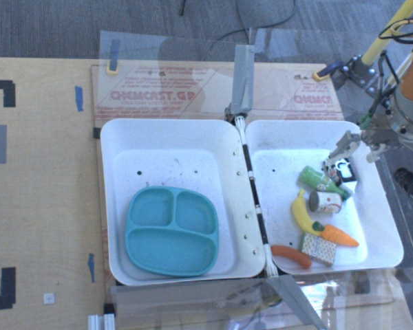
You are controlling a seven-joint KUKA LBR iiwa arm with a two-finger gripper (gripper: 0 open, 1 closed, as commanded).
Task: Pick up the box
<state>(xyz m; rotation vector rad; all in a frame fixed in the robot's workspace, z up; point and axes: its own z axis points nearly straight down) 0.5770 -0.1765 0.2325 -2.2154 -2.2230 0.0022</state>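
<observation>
Arm enters from the right, gripper (356, 148) low over the right bin's (282, 139) far right rim; jaws look parted, nothing between them. Box (319, 249) lies flat near the bin's front, long axis tilted slightly. Carrot (337, 235) touches its right edge, banana (301, 214) upper left, red sausage (291, 255) just left. Left bin (124, 139) holds teal plate (171, 230).

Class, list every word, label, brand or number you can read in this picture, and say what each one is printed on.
"CHEMCAST GP", in faint red and only partly legible: on the left clear sheet behind the bins.
A shorter red print of the same kind on the right clear sheet: too blurred to read.
The small box and the can in the right bin: markings too small to read.
</observation>
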